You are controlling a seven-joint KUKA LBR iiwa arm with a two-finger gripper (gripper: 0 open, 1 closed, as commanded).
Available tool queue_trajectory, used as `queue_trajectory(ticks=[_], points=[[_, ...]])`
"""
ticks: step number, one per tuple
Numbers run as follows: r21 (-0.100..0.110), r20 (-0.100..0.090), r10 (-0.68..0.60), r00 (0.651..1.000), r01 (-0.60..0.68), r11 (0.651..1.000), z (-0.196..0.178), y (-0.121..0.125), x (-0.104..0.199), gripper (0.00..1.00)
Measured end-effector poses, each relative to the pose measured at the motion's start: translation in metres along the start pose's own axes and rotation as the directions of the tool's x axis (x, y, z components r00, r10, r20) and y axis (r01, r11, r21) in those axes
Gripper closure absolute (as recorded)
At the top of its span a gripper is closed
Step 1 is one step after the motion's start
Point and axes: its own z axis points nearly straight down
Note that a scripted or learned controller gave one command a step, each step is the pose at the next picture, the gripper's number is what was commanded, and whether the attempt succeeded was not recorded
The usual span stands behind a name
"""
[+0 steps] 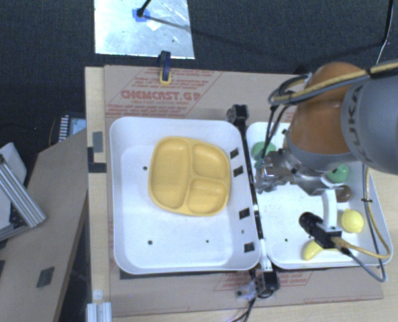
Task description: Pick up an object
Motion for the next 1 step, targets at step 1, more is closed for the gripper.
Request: queue_trajectory(ticks=[1], points=[[-0.001,0.0,0.0,1.0,0.0,1.0,-0.0093,-0.0003,0.0453,1.0]])
